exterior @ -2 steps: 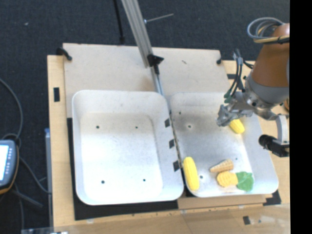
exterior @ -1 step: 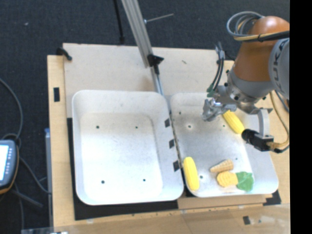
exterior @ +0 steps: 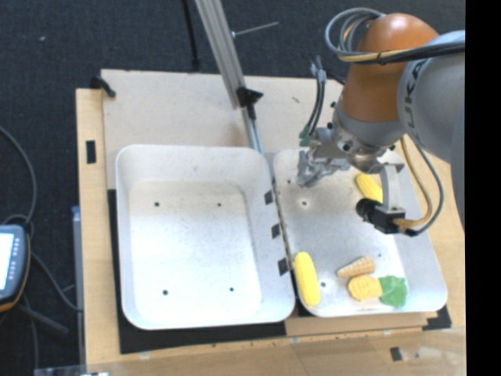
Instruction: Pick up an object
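1. because the arm reaches in from the right, the gripper (exterior: 311, 169) hangs over the far left part of the right bin (exterior: 427, 266), with nothing seen between its fingers; how wide they stand cannot be told, since the metal tips blur together.
2. the bare bin floor lies just under the fingers, so a close here would likely catch nothing.
3. the nearest candidate, a yellow piece (exterior: 369, 185), lies to the right of the fingers, partly tucked under the wrist and cables, which makes it awkward to reach from above.
4. a yellow corn cob (exterior: 306, 278) lies well toward the near side of the fingers, against the bin's left wall; the wall may crowd one finger.
5. a ridged corn piece (exterior: 356, 268), a second one (exterior: 362, 288) and a green item (exterior: 394, 290) cluster near the front right, well apart from the fingers, touching or nearly so, so a clean single grasp looks harder.
6. the left bin (exterior: 129, 210) sits beyond the fingers' left.
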`<action>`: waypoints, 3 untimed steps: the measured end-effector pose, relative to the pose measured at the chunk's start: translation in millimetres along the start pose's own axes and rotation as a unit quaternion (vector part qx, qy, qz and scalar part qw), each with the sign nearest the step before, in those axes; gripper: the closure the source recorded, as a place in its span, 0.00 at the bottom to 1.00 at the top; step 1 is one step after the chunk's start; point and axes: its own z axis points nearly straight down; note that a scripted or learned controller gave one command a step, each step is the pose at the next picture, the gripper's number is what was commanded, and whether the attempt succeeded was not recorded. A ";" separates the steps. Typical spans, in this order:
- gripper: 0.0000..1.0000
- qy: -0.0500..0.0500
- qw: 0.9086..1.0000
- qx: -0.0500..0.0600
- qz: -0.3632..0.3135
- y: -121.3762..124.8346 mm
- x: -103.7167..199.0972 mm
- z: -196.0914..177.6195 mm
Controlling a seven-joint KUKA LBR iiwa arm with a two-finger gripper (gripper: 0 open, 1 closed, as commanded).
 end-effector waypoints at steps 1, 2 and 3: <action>1.00 0.000 1.000 0.001 0.001 -5.0 51.9 2.3; 1.00 -0.001 1.000 0.001 0.001 1.3 92.9 6.0; 0.00 -0.001 1.000 0.001 0.002 1.2 90.4 5.7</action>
